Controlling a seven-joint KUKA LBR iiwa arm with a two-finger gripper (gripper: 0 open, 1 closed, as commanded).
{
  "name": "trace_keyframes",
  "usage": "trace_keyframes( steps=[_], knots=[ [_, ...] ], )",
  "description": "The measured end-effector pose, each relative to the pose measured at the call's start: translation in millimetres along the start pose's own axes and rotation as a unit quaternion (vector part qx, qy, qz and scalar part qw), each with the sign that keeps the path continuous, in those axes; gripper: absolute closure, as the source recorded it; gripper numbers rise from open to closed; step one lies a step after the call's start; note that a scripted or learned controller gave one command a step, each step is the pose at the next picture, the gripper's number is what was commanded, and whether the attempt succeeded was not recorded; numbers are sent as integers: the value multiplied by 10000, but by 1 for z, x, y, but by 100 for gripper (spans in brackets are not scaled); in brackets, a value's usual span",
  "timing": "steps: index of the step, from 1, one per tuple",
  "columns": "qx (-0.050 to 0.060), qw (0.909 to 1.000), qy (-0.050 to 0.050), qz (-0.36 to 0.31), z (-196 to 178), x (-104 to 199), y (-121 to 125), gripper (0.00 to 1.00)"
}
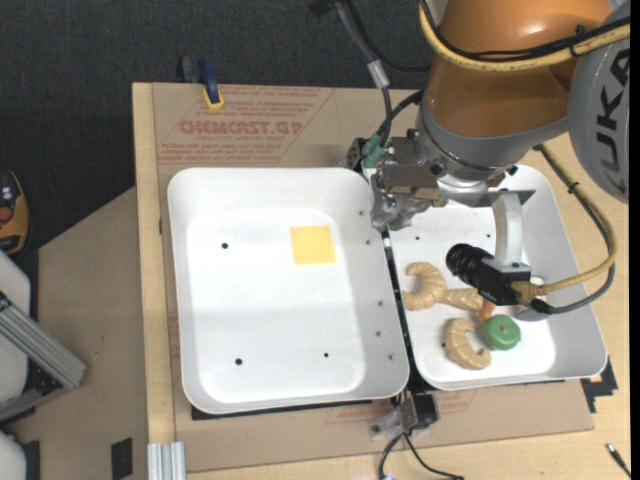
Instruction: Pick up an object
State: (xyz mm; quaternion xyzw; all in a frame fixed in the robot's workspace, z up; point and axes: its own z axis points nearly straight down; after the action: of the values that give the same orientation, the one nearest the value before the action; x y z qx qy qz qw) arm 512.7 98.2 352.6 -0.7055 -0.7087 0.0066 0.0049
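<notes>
- Two bins, the left bin (pixel 200 298) and the right bin (pixel 570 268), are seen in smooth white plastic with a faint sheen.
- A matt yellow square (pixel 313 245), flat like foam or card, is shown.
- Brown cardboard (pixel 250 118), printed in red, is laid underneath.
- The orange band (pixel 520 18) is finished glossy; grey metal is seen below it.
- Pale croissant-shaped pieces (pixel 466 344) look matt; a green piece (pixel 500 333) looks like smooth plastic.
- Dark, rough carpet (pixel 80 48) is seen around.

2 bins sit side by side. The left bin (pixel 200 268) holds 1 flat square (pixel 313 245); the right bin (pixel 570 318) holds 2 croissants (pixel 427 284) (pixel 465 343) beside a round piece (pixel 500 333).
</notes>
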Motion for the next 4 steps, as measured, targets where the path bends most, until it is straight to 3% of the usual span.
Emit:
trace_keyframes(
  steps=[1,2,3,4],
  knots=[
    [-188,9998,42,9,-192,4,-37,100],
    [9,10000,-11,30,61,16,-11,100],
    [-181,9998,51,-7,-106,49,-35,100],
    [-13,10000,-10,9,44,88,-10,100]
  ],
)
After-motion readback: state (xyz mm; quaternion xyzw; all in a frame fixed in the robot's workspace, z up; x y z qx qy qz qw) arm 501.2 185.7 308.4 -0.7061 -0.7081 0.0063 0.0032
